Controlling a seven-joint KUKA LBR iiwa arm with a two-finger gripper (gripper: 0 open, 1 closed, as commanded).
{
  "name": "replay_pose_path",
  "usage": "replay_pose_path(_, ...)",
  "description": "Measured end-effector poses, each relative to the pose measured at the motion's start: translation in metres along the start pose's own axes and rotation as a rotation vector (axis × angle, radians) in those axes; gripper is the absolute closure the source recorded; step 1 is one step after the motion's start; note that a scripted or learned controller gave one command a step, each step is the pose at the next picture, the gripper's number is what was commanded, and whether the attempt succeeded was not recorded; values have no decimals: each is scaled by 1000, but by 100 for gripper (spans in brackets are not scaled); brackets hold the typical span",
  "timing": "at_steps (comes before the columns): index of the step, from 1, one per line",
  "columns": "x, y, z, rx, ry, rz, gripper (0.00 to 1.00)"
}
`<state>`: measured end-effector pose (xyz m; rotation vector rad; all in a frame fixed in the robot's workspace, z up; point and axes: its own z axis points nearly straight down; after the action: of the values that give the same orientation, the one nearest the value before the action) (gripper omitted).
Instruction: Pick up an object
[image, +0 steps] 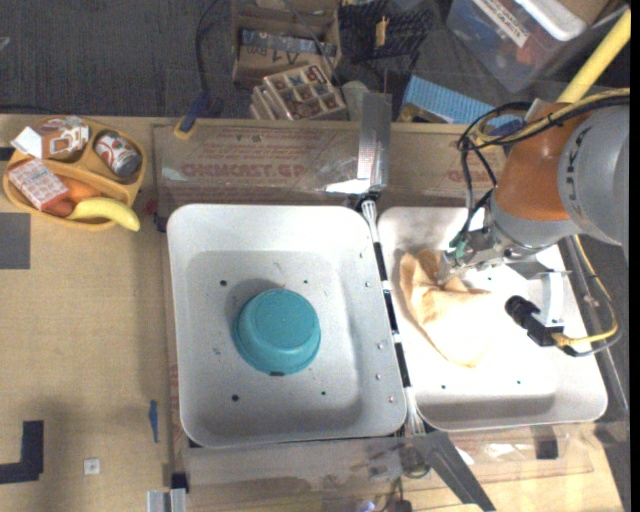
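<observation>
A teal bowl (278, 330) lies upside down in the middle of the left bin (200, 240). A crumpled cream cloth (445, 312) lies in the right bin (520, 400), spread from its left wall toward the middle. My gripper (458, 258) reaches in from the right and sits down at the cloth's upper edge. Its tips are against or in the fabric there. The wrist and orange band hang above the bin's back right part.
A yellow tray (60, 185) with a banana and food packets sits at the far left of the bench. A cardboard strip (260, 165) and a metal bracket (372, 150) run behind the bins. Boxes and cables lie beyond the bench.
</observation>
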<state>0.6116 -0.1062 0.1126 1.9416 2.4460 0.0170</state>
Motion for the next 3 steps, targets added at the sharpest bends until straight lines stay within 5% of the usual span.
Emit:
replay_pose_path(1,0,0,0,0,0,0,0)
replay_pose_path(2,-6,36,25,12,4,-39,0)
replay_pose_path(3,-6,38,12,6,2,-41,100)
